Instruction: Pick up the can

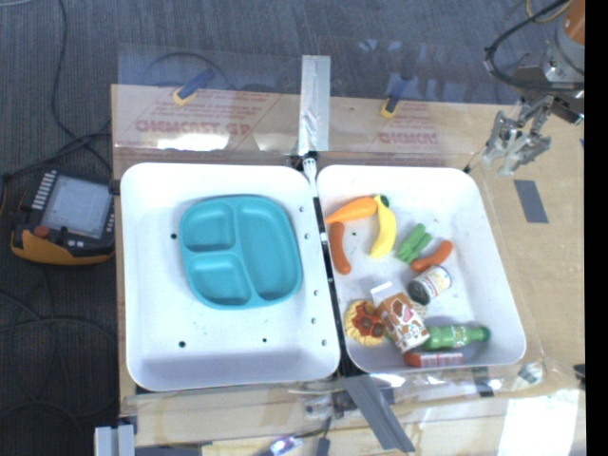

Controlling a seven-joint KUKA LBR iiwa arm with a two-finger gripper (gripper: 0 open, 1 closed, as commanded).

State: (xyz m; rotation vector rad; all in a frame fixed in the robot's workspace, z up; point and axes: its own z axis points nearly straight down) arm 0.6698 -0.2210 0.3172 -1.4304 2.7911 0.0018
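Can (431, 283): open above and on its right; carton (403, 320) crowds its near-left, sausage (433, 256) and green piece (411, 243) its far side.

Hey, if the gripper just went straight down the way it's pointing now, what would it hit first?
Most likely the bare bench top. The gripper hangs outside the right bin, past its far right corner, pointing down and slightly toward that corner. Depth is unclear, so it might clip the rim. The can lies well off that line.

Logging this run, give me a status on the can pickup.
Tool parked beyond right bin's far corner, carrying nothing. Can on its side in right bin. Carton and sausage crowd it.
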